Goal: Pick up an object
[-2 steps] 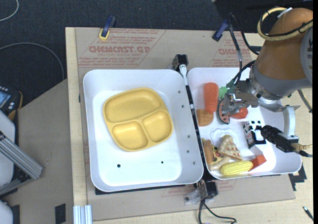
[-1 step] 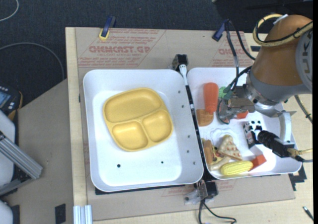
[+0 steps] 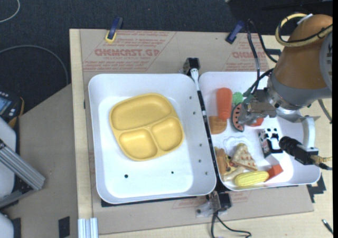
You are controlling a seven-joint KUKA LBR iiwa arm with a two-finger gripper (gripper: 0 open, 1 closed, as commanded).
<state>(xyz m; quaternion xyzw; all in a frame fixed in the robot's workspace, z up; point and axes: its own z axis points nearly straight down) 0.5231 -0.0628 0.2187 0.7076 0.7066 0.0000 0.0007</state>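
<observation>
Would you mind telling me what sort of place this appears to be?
Probably a robotics lab: a robot arm reaches over two white bins holding toy food and a yellow tray, clamped on a bench above dark carpet.

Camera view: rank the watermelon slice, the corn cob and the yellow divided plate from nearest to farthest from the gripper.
1. Red watermelon slice toy, right bin, just left of the gripper.
2. Yellow corn cob toy, front edge of the right bin, well below the gripper.
3. Yellow three-compartment plastic plate, left bin, across the divider.

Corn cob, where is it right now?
The corn cob lies in the right bin, at its near edge, just below the pizza slice and left of an orange block.
</observation>
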